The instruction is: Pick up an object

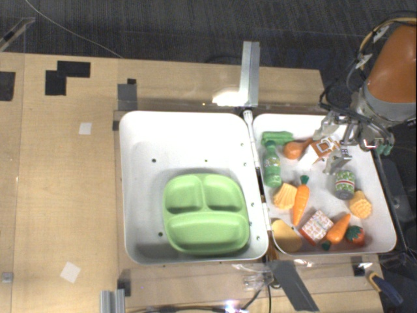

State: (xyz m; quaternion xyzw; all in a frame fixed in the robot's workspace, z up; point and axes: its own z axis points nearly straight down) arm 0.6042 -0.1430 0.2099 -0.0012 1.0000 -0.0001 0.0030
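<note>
While tool (333,150) hangs over right bin (389,220) | grip state unclear | green tray (205,212) in left bin (140,175)

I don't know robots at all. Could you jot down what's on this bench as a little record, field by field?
left bin: holds a green divided tray
right bin: toy food in a heap, among it a carrot, a green bottle and a small can
arm: grey and orange, reaching in at the right
gripper: over the right bin's far end, just above the can
in gripper: cannot tell
</note>
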